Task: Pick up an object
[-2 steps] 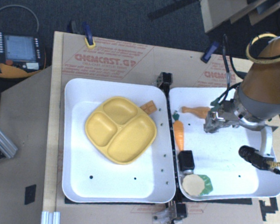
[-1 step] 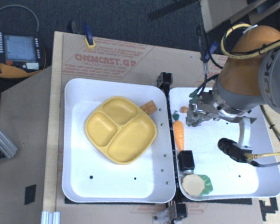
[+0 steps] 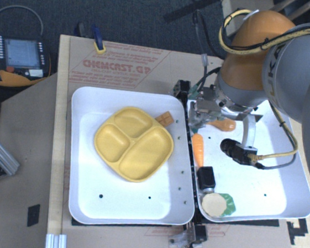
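In the right bin (image 3: pixel 281 185), a carrot (image 3: pixel 198 149) lies beside the end effector (image 3: pixel 199 117), grip unclear.

Crowded above and below the carrot (image 3: pixel 197 149); open to its right
Gripper (image 3: pixel 202 117) hangs just above its upper end; black block (image 3: pixel 205 177) just below it, round pale-and-green disc (image 3: pixel 216 204) lower still; bare right bin (image 3: pixel 296 203) floor to its right; yellow divided plate (image 3: pixel 133 143) well left of it, across the bin walls.

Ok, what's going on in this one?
The arm's gripper is down at the upper left corner of the right bin, close to a carrot. A black block and a round cream-and-green piece lie below the carrot. A yellow divided plate sits in the left bin. Nothing is visibly gripped.
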`<action>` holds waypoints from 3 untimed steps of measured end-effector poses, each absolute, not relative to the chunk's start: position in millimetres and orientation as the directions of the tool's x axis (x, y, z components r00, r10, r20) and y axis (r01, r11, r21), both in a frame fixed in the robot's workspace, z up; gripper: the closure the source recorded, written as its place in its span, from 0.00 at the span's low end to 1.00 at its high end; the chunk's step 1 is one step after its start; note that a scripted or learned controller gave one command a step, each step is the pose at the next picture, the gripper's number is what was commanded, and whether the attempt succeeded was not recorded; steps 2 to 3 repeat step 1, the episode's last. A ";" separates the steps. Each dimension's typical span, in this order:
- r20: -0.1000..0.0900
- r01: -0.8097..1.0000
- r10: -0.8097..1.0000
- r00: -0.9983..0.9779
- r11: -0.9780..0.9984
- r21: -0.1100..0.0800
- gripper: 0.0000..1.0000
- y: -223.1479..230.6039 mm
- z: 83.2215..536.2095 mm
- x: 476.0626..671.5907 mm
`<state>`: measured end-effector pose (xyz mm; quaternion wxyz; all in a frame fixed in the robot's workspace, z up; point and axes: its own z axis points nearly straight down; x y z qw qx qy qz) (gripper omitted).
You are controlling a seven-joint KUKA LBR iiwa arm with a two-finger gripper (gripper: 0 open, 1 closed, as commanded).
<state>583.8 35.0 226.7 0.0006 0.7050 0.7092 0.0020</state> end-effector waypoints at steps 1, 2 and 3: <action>0.002 1.000 1.000 -0.006 0.006 0.003 1.00 85.8 235.3 594.2; 0.002 1.000 1.000 -0.006 0.006 0.003 1.00 85.8 235.3 594.2; 0.002 1.000 1.000 -0.006 0.006 0.003 1.00 85.8 235.3 594.2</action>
